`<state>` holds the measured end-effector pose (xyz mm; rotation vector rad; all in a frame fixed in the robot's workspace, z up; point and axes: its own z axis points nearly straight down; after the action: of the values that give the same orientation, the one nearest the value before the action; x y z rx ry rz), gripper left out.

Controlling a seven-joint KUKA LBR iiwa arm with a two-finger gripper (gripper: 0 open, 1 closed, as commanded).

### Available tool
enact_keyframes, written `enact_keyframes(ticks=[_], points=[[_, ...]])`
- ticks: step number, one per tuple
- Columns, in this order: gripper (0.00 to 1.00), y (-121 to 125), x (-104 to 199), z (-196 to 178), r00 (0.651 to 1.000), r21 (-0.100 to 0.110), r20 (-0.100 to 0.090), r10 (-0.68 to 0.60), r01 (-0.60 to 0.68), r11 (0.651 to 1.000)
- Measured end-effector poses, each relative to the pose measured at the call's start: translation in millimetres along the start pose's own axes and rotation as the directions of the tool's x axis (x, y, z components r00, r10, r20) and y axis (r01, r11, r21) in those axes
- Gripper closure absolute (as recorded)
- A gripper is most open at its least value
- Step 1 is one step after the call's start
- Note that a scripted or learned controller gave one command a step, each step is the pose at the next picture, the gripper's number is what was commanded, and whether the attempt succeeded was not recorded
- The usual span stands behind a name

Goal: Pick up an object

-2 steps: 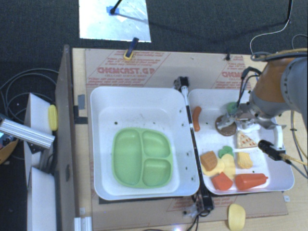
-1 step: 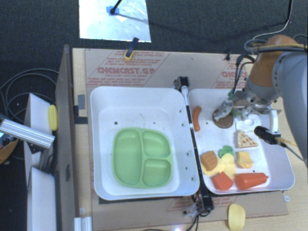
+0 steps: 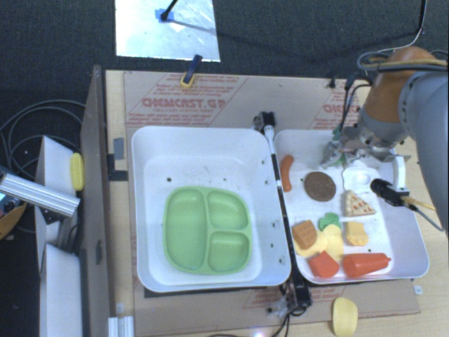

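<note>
The arm (image 3: 414,97) runs off the right edge, its gripper (image 3: 344,153) too small to read over the right bin (image 3: 421,258), and a yellow object (image 3: 344,316) is cut off below.

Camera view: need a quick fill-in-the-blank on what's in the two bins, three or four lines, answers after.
1. The green divided tray lies in the ____ bin.
2. The brown round patty lies in the ____ bin.
3. The yellow piece at the bottom lies ____ the bins, on the board.
4. The pincer hangs over the right bin's ____ end.

Missing words: left; right; outside; far
</note>
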<state>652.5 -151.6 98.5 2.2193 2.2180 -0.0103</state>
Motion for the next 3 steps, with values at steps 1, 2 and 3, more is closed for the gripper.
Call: enact_keyframes(ticks=[1, 2, 3], points=[[1.0, -90.3, -14.8, -67.9, 1.0, -0.003, -0.006, 0.003, -0.003, 1.0], [1.0, 4.1, 1.3, -88.0, 1.0, -0.014, -0.005, -0.009, 0.009, 1.0], [1.0, -82.6, 62.3, -142.1, 1.0, -0.003, -0.011, -0.009, 0.009, 1.0]])
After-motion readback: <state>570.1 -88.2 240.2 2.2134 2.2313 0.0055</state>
